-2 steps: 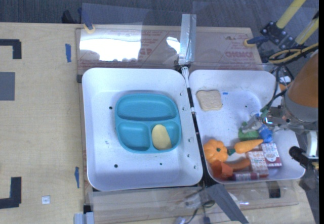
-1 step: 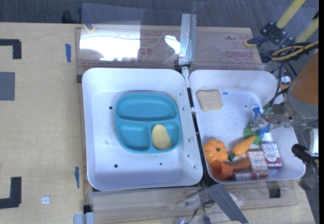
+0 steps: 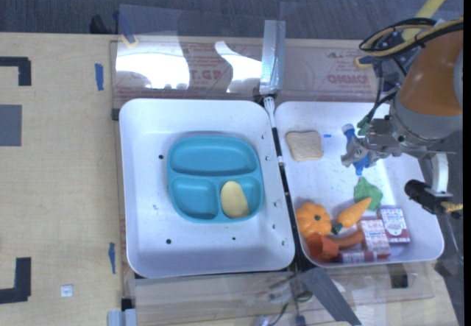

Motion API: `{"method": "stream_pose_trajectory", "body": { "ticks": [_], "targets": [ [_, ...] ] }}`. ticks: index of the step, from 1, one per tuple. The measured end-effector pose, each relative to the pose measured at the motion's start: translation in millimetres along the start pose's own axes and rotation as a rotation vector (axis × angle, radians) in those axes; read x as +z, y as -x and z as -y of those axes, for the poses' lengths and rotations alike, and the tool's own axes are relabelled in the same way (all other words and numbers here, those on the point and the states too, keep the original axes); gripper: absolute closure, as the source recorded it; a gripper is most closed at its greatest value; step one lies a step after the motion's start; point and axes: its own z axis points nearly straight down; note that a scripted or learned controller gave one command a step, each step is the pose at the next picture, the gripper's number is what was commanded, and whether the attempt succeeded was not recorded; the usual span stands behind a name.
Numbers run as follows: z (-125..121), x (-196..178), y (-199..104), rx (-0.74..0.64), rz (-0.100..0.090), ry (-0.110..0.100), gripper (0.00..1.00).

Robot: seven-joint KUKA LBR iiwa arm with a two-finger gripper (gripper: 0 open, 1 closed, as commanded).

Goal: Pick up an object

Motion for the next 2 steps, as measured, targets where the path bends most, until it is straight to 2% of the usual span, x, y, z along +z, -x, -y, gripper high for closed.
{"method": "stream_pose_trajectory", "body": {
  "ticks": [1,2],
  "targets": [
    [78.9,55.8,8.4,0.097,0.003,-0.016,1.00],
    [77.3,-26.8,-57.8,0.167,0.000,-0.004,1.00]
  ]
}}
